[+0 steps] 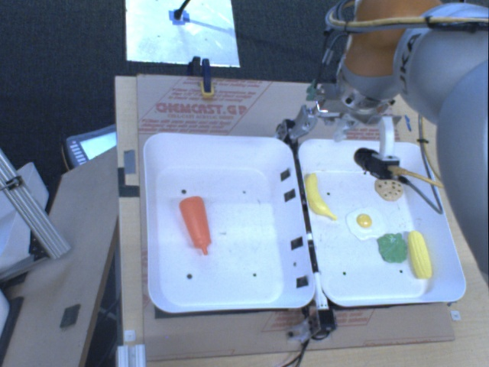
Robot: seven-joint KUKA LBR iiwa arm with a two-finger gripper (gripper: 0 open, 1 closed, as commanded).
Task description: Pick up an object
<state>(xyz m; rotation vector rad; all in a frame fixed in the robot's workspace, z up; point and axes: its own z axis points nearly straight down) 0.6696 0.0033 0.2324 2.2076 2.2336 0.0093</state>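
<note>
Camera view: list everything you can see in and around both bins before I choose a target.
Left bin: one, white, on the cardboard
Right bin: one, white, touching the left bin
Carrot: one, orange, left bin, left of middle
Banana: one, yellow, right bin, by the shared wall
Fried egg: one, white with a yellow yolk, right bin, middle
Cookie: one, brown, right bin, far right part
Leafy green: one, green, right bin, beside the corn
Corn: one, yellow, right bin, near right corner
Cardboard: one, brown, under both bins
Arm: one, grey and orange, from the right
Gripper: one, over the far rim where the bins meet
</note>
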